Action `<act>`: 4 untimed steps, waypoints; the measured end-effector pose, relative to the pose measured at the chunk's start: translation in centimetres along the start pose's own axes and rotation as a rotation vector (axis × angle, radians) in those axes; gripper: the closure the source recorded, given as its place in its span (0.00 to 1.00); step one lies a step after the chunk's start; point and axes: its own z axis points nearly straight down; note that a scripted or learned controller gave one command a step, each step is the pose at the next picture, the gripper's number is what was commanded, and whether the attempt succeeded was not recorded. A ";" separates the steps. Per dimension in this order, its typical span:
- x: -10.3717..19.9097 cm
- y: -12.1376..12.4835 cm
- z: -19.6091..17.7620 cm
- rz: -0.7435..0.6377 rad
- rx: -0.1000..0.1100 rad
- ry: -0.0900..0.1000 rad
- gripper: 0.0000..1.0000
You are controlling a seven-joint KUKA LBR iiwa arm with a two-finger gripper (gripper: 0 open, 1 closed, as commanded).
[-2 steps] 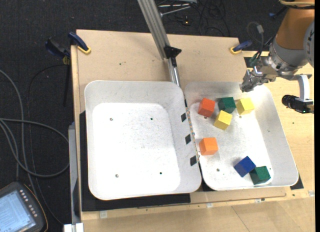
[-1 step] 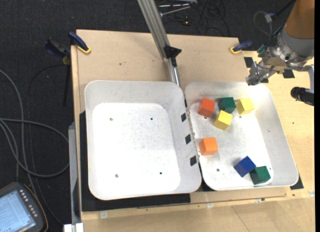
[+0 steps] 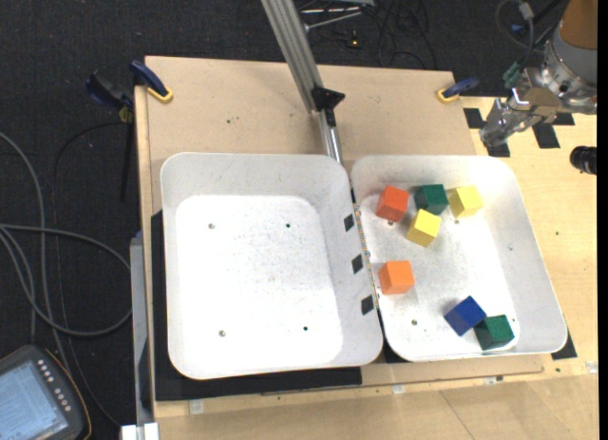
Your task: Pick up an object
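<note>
Cubes (image 3: 425, 226), matte, painted, in right bin (image 3: 532, 267), speckled white; gripper (image 3: 498, 134) metallic, jaw state we cannot tell.

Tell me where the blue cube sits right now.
In the camera view, the small blue cube lies in the right-hand shallow white bin, near its front right corner, touching a dark green cube and right of a lone orange cube.

The grey arm (image 3: 570, 44) hangs at upper right, its gripper (image 3: 497, 136) pointing down.
</note>
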 end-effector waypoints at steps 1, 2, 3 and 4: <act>5.3 -1.9 1.9 -0.004 0.009 0.004 1.00; 9.5 -3.1 2.3 -0.004 0.009 0.004 1.00; 13.7 -4.9 3.8 -0.004 0.010 0.004 1.00; 18.5 -5.6 5.0 -0.005 0.009 0.004 1.00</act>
